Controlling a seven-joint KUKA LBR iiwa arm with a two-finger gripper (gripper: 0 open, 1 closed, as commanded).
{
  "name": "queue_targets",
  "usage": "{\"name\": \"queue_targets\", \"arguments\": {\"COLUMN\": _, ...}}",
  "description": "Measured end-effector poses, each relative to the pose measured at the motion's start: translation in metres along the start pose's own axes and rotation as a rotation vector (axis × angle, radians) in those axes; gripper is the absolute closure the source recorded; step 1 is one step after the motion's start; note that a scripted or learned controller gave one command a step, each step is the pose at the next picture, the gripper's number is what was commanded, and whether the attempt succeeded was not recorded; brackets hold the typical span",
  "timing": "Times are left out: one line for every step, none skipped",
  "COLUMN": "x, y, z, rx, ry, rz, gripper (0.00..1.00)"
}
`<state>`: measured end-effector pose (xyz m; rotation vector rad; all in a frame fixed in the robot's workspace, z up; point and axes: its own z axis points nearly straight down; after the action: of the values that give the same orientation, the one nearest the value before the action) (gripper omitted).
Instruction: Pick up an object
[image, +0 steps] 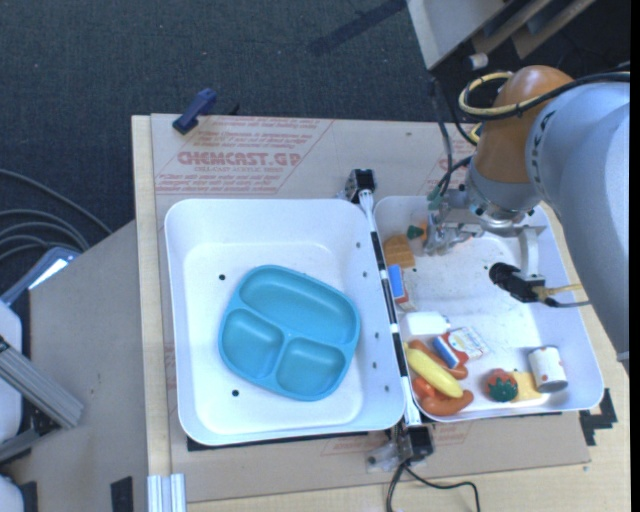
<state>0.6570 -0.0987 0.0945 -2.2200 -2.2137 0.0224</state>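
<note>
divided tray (289, 331) in left bin (190, 260), toys (440, 375) in right bin (570, 340)

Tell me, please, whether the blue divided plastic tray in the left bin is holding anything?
Empty: the blue divided plastic tray lies flat in the left white bin, and all three of its compartments show only bare blue.

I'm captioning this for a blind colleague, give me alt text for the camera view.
A grey robot arm lowers its gripper into the right bin, near an orange block. Toy food lies along that bin's near edge; the left bin holds a blue divided tray.

Glossy blue plastic tray (289, 332) in smooth white plastic bin (190, 300), cardboard-lined bench (240, 160).
</note>
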Motion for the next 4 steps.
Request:
{"name": "queue_targets", "arguments": {"x": -0.004, "y": 0.0, "z": -0.001, "rx": -0.003, "ry": -0.008, "rz": 0.003, "gripper": 0.0}}
{"name": "queue_targets", "arguments": {"x": -0.002, "y": -0.001, "z": -0.01, "rx": 0.003, "ry": -0.002, "rz": 0.003, "gripper": 1.0}}
{"name": "queue_targets", "arguments": {"x": -0.002, "y": 0.0, "z": -0.011, "rx": -0.001, "ry": -0.002, "rz": 0.003, "gripper": 0.0}}
{"name": "queue_targets", "arguments": {"x": -0.002, "y": 0.001, "z": -0.022, "rx": -0.001, "ry": -0.002, "rz": 0.003, "gripper": 1.0}}
